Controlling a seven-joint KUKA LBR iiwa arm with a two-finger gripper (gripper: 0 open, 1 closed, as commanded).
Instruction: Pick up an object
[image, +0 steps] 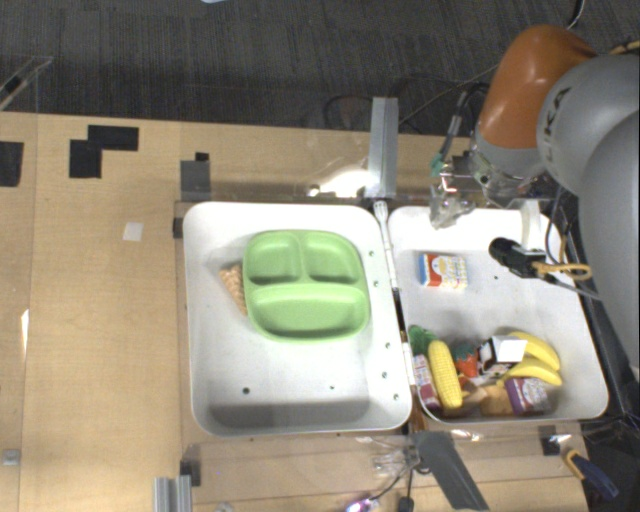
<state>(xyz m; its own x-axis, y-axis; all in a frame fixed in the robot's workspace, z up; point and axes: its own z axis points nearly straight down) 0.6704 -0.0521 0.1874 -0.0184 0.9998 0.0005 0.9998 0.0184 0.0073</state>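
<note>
Camera view: the left bin (210, 380), off to the hand's (447, 207) left in the view, held a green divided plate (304, 283) with a tan piece (232, 288) touching the plate's left edge. The right bin (480, 318) held a small white carton (443, 271) and, at its near end, a pile of corn cob (443, 375), bananas (537, 358), purple packet (527, 395) and small bits too jumbled to name. The hand hung over that bin's far left corner, and how wide it stood could not be told. The carton lay just camera-side of the hand, apart from it and well clear of the pile. It was flat, print up, with its long axis across the bin. Which end led could not be told.
</note>
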